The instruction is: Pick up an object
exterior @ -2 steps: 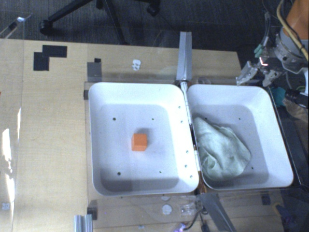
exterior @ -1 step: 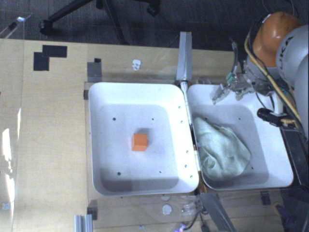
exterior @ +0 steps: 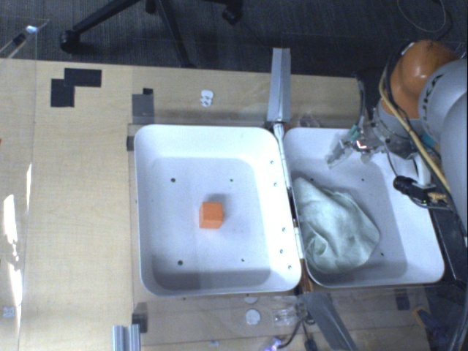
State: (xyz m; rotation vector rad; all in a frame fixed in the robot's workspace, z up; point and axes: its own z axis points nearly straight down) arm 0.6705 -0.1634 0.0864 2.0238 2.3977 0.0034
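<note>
Bins sit side by side on the wooden bench, both shallow and white. Left bin has one small orange cube lying flat on its floor, roughly in the middle, well away from every wall. Right bin has a crumpled pale grey-green cloth bunched up along its left side, pretty much touching the divider wall between the two bins and spreading toward the near edge.

Arm comes in from the right, grey with the orange band showing up near the top right corner. Its gripper hovers over the far-left part of the right bin, just beyond the cloth's far edge and well apart from the cube. Honestly the fingers are a small blurry tangle of metal from this angle, so I can't tell how wide they're spread, and nothing is visibly between them.

Some black cabling loops down over the right bin's right side. Behind the bench, on dark carpet, there's an office chair base.
</note>
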